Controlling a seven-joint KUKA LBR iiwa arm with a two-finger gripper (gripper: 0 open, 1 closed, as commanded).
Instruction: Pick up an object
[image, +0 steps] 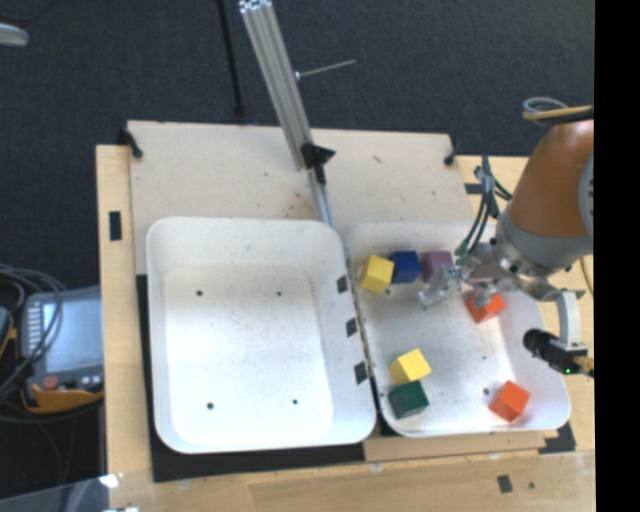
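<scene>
Hovering end effector (440, 290) | grip state unclear | beside small mauve cube (436, 265)

The left white plastic bin (250, 335) offers unobstructed floor. In the right white plastic bin (455, 345), a yellow cube (377, 272), blue cube (405, 266) and mauve cube (436, 265) crowd the far wall; the centre floor between block groups is open.

The arm (545, 215) is a rounded orange shell above a grey wrist collar — thin cables (pale and dark) loop down its side — ending in a small silvery metal gripper (437, 292).
</scene>
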